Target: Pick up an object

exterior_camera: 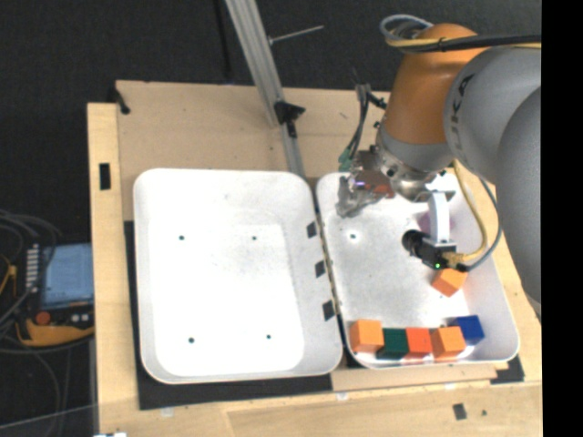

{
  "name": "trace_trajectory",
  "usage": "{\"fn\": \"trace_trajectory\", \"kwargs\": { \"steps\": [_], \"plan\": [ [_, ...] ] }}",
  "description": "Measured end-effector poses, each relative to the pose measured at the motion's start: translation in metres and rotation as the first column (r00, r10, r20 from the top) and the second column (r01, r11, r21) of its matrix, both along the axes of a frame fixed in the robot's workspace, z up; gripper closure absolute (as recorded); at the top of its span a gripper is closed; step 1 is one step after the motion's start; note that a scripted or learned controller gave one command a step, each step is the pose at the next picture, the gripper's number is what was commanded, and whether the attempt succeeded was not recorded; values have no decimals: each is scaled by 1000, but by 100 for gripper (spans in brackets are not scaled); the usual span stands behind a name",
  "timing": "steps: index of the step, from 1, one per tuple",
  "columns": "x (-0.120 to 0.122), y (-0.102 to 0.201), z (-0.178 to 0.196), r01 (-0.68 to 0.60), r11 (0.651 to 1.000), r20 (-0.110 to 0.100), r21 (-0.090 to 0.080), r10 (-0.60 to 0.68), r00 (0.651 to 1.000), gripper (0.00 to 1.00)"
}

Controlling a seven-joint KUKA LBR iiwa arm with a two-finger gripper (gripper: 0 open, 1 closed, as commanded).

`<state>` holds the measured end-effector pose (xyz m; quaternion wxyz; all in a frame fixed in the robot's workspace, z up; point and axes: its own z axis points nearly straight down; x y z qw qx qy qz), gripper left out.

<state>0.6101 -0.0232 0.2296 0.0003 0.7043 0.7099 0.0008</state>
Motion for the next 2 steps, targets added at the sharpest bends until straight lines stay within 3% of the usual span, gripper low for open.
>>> {"fn": "trace_trajectory", "kwargs": {
  "steps": [2],
  "plan": [
    [11,110,-8,0,1000,2,0,0,1000,100]
  ]
}}
